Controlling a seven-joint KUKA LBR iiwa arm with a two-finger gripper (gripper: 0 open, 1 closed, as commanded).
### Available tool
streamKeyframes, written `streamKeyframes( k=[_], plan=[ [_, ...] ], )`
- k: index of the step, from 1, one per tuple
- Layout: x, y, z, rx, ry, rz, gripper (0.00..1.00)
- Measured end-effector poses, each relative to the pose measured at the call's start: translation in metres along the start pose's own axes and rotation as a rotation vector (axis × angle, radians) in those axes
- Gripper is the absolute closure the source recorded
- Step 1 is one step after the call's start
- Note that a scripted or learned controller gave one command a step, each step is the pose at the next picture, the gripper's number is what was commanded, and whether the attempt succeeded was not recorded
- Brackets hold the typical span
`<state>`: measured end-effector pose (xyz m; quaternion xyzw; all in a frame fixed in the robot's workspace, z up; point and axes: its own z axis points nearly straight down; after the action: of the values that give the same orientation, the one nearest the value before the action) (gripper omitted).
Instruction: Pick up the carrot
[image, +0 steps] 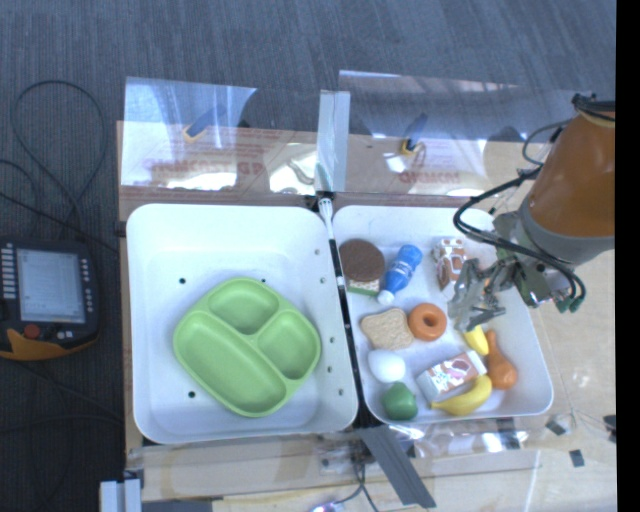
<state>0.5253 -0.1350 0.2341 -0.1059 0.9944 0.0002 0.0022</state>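
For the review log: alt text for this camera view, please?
The gripper hangs low over the right bin, just above the carrot, amid toy foods. The left bin bears a green divided plate.

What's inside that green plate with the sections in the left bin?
The green three-section plastic plate in the left white bin shows nothing in its compartments. Whatever lies beneath the plate is covered.
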Motion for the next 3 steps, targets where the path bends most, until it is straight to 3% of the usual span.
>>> streamKeyframes(
  k=[1,2,3],
  plan=[
    [-0.031,0.061,0.037,-0.005,0.007,-0.32,1.0],
    [-0.02,-0.069,-0.042,0.001,0.001,-0.447,1.0],
    [0.039,-0.082,-0.075,-0.005,0.001,-0.92,1.0]
  ],
)
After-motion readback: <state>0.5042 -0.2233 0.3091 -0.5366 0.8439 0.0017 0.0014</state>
